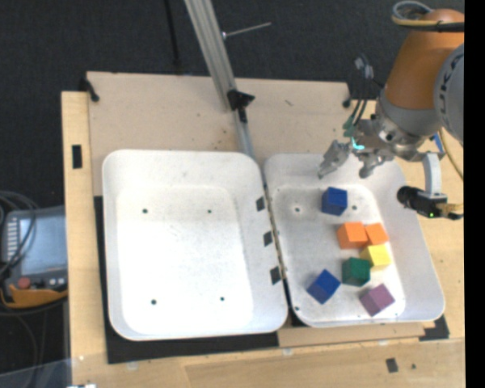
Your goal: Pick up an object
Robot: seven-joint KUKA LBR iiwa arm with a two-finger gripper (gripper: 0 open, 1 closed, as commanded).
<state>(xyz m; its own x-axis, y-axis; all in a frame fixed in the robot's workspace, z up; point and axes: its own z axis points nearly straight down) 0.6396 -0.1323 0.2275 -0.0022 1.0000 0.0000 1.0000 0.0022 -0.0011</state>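
End effector [352, 162] hangs over the far part of the right bin [412, 297], w/ its two fingers [331, 160] spread apart & pointing down; nothing between them, so open & holding nothing. Grey wrist above it, then the orange band of the arm [416, 55] coming in from the right edge.

Nearest thing: a blue cube [334, 201], just below the fingers in the view, apart from them, lying on the bin floor. Can't tell how high the tips sit above the floor.

Next out, a tight cluster toward the bin's right side: orange block [353, 234] touching a second orange block [376, 234], a yellow cube [379, 255] just below that, a green cube [356, 271] next to the yellow one. Purple cube [377, 298] near the bin's front right corner. Second blue cube [323, 285] sits by itself nearer the front left of this bin, close to the divider side.

Left bin [121, 176] is beside the right one, edges almost touching in the middle. Both rest on the tan worktop [162, 103]. A slanted metal rail [214, 47] runs from the top of the view down to the gap btw the bins. A handheld control unit [32, 253] w/ cables lies off the worktop at far left, on the dark floor.
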